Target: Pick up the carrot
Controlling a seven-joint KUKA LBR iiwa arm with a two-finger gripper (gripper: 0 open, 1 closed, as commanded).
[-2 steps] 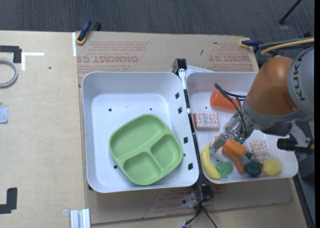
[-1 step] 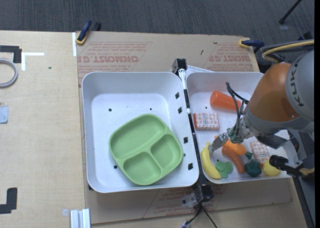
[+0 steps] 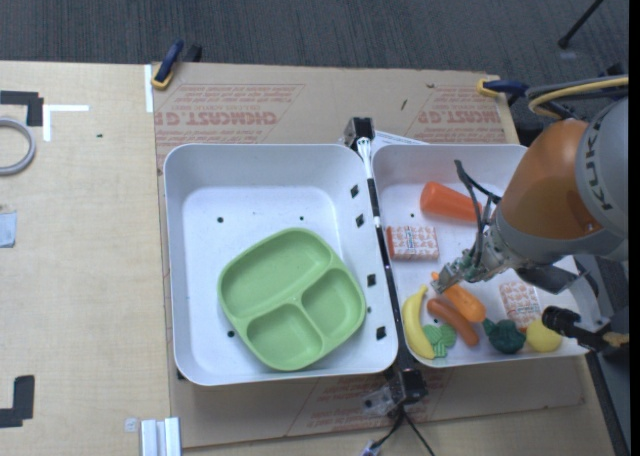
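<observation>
Toward the right bin's [image 3: 400, 159] near edge, the gripper [image 3: 462, 270] hangs directly over the carrot [image 3: 457, 310], whose long axis runs roughly along that edge.

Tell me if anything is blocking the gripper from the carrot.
Nothing visible does. The gripper hangs right above the small carrot in the right bin. A banana and broccoli crowd the carrot's sides.
</observation>
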